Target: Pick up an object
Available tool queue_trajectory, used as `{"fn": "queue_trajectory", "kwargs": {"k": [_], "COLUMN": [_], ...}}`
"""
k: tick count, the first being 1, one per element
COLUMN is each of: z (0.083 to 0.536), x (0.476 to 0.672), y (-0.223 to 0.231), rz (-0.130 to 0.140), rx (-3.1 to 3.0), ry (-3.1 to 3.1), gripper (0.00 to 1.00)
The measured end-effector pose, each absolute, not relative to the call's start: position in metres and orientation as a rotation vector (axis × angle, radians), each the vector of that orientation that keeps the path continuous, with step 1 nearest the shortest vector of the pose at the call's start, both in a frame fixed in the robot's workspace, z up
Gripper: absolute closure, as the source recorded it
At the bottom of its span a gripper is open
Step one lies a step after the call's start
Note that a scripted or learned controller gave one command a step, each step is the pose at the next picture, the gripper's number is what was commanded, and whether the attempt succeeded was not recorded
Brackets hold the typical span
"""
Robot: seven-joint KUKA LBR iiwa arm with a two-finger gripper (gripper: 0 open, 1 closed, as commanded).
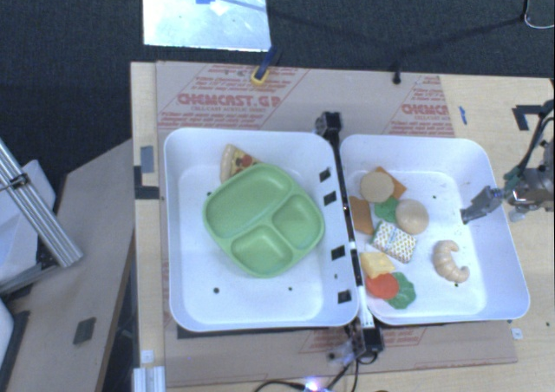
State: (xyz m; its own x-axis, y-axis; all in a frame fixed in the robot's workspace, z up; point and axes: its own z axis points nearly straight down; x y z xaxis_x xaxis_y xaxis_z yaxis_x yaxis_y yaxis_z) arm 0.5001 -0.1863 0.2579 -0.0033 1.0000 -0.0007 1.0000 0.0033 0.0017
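**Bench, front edge.** A bundle of wires (351, 354) is seen below the seam where the two bins meet.

**Right bin (512, 299), front part.** A green leafy toy (405, 293) is laid touching a red tomato piece (381, 284); a yellow wedge (375, 263) is set just behind them. A pale croissant (451, 262) is placed apart, toward the bin's right side.

**Right bin, middle.** A speckled white-and-yellow block (395, 242) is found leaning against a beige ball (412, 216). A brown slab (361, 215) is set beside them, near the dividing wall.

**Right bin, rear.** A round tan bun (377, 185) is laid over an orange cracker (398, 185).

**Gripper (481, 205).** It is held over the right bin's right rim, just behind the croissant and clear of it. Whether it is spread or pressed together cannot be told. No candidate object is gripped; all lie on the bin floor. The arm (531, 180) is entered from the right.

**Left bin (191, 299).** A green divided plate (264, 219) is set in the centre; a pizza slice (234, 159) is tucked under its rear-left rim.

**Behind the bins.** A printed cardboard sheet (225, 100) is spread beneath them, with a yellow clip (260, 77) at its rear edge. A shiny metal panel (204, 0) is laid on the dark carpet (69, 35) beyond.
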Motion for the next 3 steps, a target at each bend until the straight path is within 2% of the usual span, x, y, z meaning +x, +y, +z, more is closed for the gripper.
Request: {"fn": "queue_trajectory", "kwargs": {"k": [1, 3], "z": [0.206, 0.105], "x": [0.491, 0.489], "y": [-0.191, -0.18], "rz": [0.0, 0.002], "rx": [2.221, 2.22], "ry": [2.223, 2.222], "gripper": [0.0, 0.0]}}
